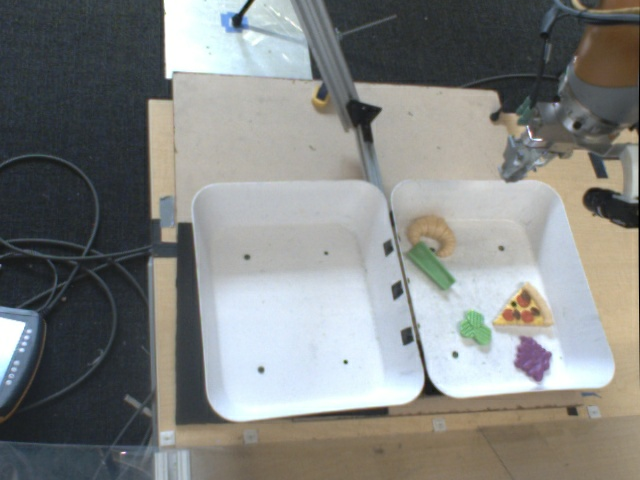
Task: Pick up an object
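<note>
You'll find the gripper (517, 160) above the right bin's (575, 238) far rim, near its right corner; you cannot tell its finger state from here. The croissant (431, 234) and green block (431, 265) crowd the bin's left wall, touching each other. The pizza slice (524, 308), green leaf (475, 327) and purple grapes (533, 358) sit nearer the front edge, with open floor toward the far right

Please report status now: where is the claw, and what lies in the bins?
Claw above right bin's far rim, nothing held. Croissant, green block, pizza slice in right bin. Path clear.
</note>
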Robot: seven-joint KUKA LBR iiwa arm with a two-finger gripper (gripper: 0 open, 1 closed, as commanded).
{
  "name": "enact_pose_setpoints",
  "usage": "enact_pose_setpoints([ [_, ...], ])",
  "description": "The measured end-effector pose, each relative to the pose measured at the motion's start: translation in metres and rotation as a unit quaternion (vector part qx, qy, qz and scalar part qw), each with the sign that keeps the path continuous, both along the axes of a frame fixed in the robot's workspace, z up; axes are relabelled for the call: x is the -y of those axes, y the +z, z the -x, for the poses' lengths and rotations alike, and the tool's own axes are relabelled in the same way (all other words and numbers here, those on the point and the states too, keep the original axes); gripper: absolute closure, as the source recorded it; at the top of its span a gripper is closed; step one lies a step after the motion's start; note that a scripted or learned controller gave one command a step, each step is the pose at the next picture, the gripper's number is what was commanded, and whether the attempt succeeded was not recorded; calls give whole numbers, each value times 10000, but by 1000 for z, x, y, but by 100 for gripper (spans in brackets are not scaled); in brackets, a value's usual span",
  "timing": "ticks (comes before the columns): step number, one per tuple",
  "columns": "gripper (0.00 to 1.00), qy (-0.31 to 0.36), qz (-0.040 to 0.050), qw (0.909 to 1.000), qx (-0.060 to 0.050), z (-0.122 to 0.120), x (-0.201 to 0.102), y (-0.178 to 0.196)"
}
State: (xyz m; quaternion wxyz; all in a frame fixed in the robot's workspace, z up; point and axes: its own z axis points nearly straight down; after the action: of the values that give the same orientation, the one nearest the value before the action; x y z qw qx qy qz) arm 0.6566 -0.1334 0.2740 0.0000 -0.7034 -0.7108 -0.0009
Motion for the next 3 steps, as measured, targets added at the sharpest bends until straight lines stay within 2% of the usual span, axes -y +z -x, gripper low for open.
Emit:
enact_pose_setpoints([
  [1, 100, -4, 0, 10000, 1, 6, -46, -1],
  [2, 100, -3, -2, 10000, -5, 10, -91, -18],
  [3, 100, 0, -8, 10000, -14, 29, -148, -31],
])
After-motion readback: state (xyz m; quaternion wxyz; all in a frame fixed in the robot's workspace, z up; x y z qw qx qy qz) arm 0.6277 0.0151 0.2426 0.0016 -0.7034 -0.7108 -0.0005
